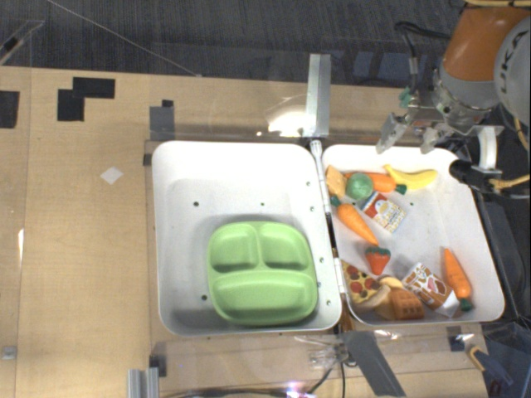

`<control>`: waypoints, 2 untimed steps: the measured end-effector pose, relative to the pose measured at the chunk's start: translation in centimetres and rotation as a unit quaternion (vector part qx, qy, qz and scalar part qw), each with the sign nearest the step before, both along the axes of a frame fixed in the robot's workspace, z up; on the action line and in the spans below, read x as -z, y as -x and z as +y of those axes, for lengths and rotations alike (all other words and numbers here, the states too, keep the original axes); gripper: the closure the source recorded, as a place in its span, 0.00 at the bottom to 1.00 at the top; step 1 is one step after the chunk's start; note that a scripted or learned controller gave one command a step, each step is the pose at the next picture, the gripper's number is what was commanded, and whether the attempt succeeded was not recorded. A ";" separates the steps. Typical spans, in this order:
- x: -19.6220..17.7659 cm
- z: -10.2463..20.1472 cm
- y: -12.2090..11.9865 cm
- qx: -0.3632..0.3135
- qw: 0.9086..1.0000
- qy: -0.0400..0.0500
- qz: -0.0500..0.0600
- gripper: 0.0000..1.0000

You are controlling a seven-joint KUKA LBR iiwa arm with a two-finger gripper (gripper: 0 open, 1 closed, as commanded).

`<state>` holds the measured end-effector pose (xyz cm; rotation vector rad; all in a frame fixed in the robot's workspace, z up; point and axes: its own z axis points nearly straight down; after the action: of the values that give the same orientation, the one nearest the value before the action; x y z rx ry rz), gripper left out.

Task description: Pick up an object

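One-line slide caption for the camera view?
Open gripper hovers at the back rim of the right bin of toy food; green tray in left bin.

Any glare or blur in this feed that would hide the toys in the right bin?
Camera view: bright glare sits on the bench by the metal post behind the bins, off the toys; the right bin is evenly lit, its banana and carrots crisp; the green tray casts a soft shadow; the gripper looks slightly soft.
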<state>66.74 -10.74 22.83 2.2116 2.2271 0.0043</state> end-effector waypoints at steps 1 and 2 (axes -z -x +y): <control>12.8 -0.8 3.0 0.029 1.000 0.000 0.000 0.00; 13.6 -0.7 11.0 0.059 0.998 -0.001 -0.005 0.00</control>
<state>55.71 -11.43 9.22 2.3349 2.0874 0.0168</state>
